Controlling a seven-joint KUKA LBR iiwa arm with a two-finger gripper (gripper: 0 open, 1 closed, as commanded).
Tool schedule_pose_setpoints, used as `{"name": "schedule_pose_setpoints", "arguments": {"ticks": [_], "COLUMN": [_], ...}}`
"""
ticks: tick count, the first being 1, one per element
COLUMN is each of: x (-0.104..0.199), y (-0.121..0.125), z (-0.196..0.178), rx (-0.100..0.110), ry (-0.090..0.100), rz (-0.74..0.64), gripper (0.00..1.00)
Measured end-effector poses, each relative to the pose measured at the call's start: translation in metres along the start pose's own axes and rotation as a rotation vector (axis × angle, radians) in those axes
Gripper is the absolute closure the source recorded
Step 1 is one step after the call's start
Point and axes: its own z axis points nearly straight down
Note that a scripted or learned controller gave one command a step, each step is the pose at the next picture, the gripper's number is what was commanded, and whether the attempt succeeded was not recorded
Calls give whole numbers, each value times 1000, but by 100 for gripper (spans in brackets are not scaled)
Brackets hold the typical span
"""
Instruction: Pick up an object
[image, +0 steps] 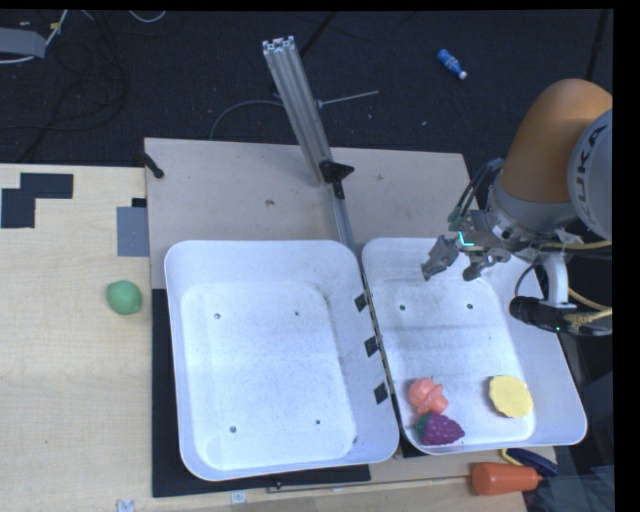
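Overhead, hanging spread apart with nothing between the two dark fingers: jaws (455, 263) of the grey arm with the orange band (556, 150), poised above the far end of the right-hand shallow white bin (455, 330), tips well clear of any object. Reaching in from the right side, wrist tilting down toward the bin floor.

Lying at the near end of that same bin, well apart from the jaws: a pink-orange lumpy toy (429, 394), touching a purple bunch of toy grapes (440, 430) just in front of it, and a flat yellow round piece (510, 396) resting near the bin's right wall.

Sitting just beside it on the left: a second shallow white bin (200, 270).

Resting outside the bins, past the near right corner: an orange carrot-shaped toy (503, 478). Lying far to the left on the pale wooden worktop (60, 340): a small green ball (124, 297). Rising at a slant behind the bins: a grey metal rail (303, 110).
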Motion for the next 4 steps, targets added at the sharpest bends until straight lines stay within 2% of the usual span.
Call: {"name": "schedule_pose_setpoints", "arguments": {"ticks": [1, 2, 3, 4], "x": [0, -2, 2, 2], "y": [0, -6, 1, 0], "z": [0, 44, 104, 123], "rx": [0, 3, 5, 1], "ry": [0, 0, 0, 0], "rz": [0, 0, -1, 0], "gripper": [0, 0, 0, 0]}}
